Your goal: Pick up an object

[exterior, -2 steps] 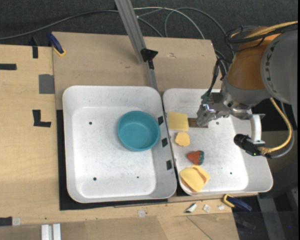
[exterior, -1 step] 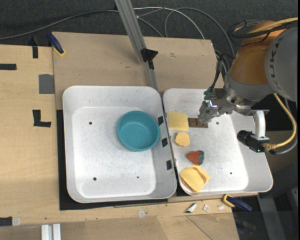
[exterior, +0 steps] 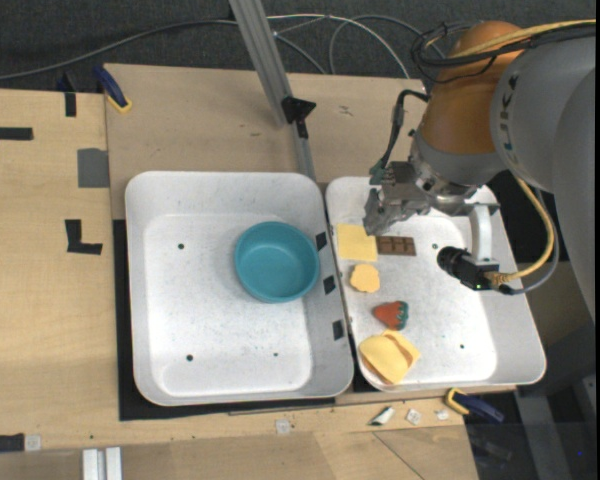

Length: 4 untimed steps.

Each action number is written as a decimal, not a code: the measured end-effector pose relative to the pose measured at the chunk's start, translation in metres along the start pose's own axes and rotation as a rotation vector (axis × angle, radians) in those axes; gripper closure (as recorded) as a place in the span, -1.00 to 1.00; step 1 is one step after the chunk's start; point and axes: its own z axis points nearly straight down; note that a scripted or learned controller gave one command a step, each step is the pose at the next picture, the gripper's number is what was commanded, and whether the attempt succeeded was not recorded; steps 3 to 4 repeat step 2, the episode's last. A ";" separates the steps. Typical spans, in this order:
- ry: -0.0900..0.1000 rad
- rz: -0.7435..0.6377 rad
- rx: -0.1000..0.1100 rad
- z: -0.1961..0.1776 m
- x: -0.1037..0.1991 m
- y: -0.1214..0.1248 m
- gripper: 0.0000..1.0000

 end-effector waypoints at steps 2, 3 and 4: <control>0.000 0.000 0.002 0.002 0.099 0.026 1.00; 0.000 0.000 0.002 0.002 0.099 0.026 1.00; 0.000 0.000 0.002 0.002 0.099 0.026 1.00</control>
